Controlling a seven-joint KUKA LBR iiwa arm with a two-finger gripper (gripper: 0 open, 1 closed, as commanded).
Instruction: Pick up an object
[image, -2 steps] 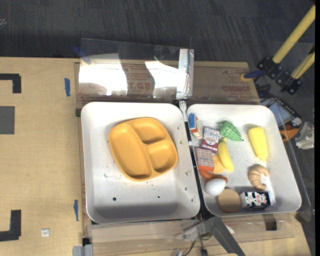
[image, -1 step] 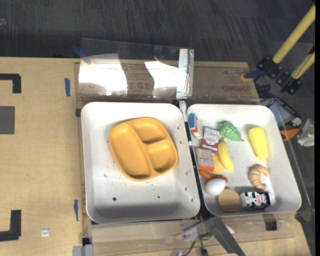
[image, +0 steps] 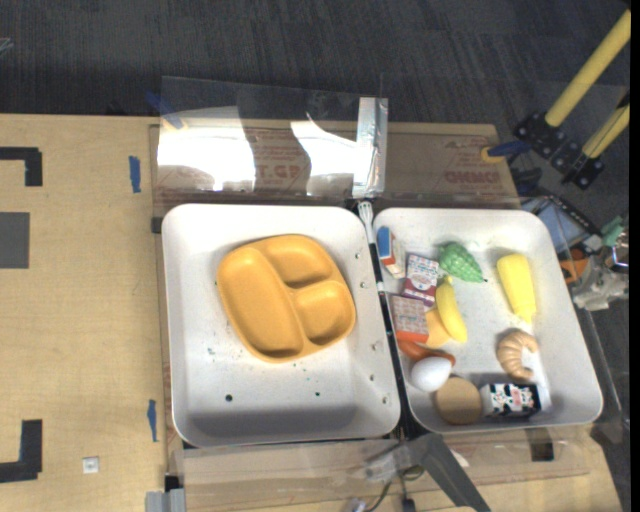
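So, risk: you are facing a crowded right bin (image: 575, 330); fingers coming down on the banana (image: 449, 312) may be nudging the cartons (image: 415, 290) or egg (image: 431, 374).
Target spot: corn cob (image: 516, 286) is lying apart from the rest, upper right of that bin.
Long axis: running nearly top to bottom, upper end leaning slightly left.
Hand: you cannot tell its state.
Left bin (image: 190, 380): holding an orange divided plate (image: 286, 295).

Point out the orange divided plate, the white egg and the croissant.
orange divided plate (image: 287, 295): camera view, on the ridge between its compartments.
white egg (image: 431, 374): camera view, middle of its shell.
croissant (image: 517, 352): camera view, centre of its ridged top.
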